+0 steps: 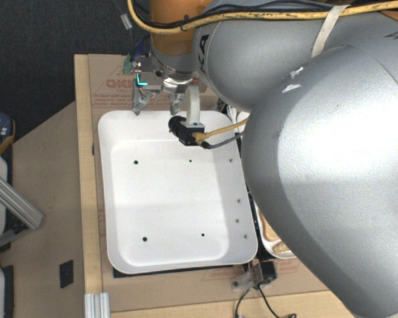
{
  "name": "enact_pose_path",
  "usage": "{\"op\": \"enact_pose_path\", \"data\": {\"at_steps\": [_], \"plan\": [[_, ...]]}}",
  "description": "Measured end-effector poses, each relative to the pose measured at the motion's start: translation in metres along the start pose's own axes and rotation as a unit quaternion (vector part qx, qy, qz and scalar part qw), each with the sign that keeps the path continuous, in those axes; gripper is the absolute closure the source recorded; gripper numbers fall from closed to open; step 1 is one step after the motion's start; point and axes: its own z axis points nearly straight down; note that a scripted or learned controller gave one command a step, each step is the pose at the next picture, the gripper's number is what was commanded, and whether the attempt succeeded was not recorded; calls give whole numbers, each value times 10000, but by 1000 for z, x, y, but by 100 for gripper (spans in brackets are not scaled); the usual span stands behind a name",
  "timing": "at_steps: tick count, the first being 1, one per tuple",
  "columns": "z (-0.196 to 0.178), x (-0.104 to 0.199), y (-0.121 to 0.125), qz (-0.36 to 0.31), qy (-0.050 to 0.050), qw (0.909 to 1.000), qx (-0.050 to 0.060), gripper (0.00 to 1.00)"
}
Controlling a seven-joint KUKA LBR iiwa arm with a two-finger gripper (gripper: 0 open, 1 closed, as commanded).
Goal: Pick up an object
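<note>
Camera view: the gripper [158,103] hangs over the far edge of the left bin [107,197], just under the orange band [179,12] of the arm [318,151]. Its two grey fingers [138,103] point down and stand spread apart, and between them I see only the brown cardboard [86,177] and the bin's rim. They pinch no object.

The floor of the left bin shows plain white with a few small dark dots [136,162].

The big grey body of the arm covers almost the whole right side. Of the right bin [276,245] only a small pale corner shows near the front edge, so I cannot make out what lies in it. For this reason I cannot tell where the object to pick up is, nor which way its long axis points.
</note>
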Motion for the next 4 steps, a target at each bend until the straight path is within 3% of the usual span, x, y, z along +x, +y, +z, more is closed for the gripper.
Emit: {"op": "enact_pose_path", "data": {"at_steps": [1, 4], "plan": [[141, 4, 0, -3, -4, 10000, 34, 0], [133, 5, 2, -2, 3, 10000, -5, 0]]}}
